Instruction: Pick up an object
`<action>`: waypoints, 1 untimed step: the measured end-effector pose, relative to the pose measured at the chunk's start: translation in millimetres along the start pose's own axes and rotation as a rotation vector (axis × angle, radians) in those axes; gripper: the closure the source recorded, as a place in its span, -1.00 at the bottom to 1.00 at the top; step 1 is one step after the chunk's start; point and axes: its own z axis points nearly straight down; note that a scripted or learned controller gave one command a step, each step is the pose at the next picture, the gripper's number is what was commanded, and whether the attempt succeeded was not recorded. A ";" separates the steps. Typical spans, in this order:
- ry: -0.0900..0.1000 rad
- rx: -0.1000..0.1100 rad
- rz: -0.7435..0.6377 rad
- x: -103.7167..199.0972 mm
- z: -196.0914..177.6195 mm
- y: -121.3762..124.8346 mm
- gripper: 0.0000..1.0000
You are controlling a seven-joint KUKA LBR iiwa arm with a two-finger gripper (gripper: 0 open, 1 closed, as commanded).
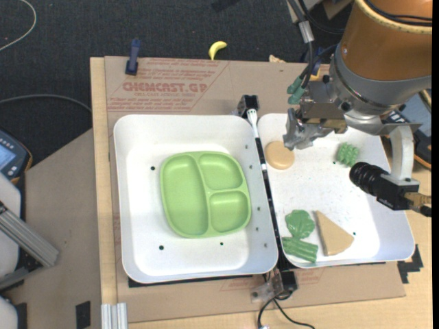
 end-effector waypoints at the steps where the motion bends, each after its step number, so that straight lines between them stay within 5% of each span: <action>1: -0.001 0.004 0.000 0.1 -7.0 0.2 1.00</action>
